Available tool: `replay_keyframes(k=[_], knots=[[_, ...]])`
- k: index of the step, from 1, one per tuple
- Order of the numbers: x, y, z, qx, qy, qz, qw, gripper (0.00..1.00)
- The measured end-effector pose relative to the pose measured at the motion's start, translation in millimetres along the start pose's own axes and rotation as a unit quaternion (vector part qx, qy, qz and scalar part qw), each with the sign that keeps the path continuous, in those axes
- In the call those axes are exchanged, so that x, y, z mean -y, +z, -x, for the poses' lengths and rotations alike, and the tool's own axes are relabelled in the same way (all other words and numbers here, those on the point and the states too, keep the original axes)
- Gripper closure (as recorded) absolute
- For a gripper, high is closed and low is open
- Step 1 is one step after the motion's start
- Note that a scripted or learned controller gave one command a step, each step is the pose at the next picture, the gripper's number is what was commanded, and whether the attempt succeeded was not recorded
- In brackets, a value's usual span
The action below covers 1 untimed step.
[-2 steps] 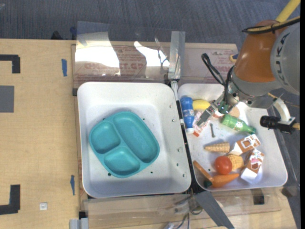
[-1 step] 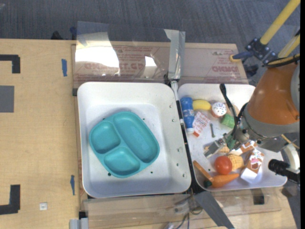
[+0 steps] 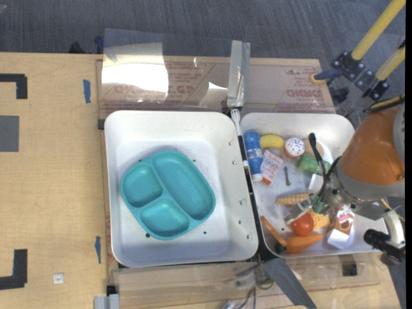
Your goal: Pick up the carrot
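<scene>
Orange carrot: I see it lying near the front edge of the right bin, just below a red tomato.
Gripper: I find it low in the right bin, above the tomato and a little apart from the carrot; I cannot tell how it stands.
Arm: its orange band covers the bin's right side from my view.
Right bin clutter: I count a blue bottle, a yellow lemon, a corn cob and a small white carton beside the carrot.
Left bin: I see a teal divided plate resting in it.
</scene>
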<state>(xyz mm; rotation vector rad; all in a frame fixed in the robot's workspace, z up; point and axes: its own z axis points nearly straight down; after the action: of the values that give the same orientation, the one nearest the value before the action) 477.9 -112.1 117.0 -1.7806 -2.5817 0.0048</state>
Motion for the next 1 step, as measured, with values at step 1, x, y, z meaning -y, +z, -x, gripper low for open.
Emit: replay_keyframes(k=[1], knots=[[-25.1, 29.7, 1.1, 0.002, 0.199, 0.005, 0.98, 0.0]])
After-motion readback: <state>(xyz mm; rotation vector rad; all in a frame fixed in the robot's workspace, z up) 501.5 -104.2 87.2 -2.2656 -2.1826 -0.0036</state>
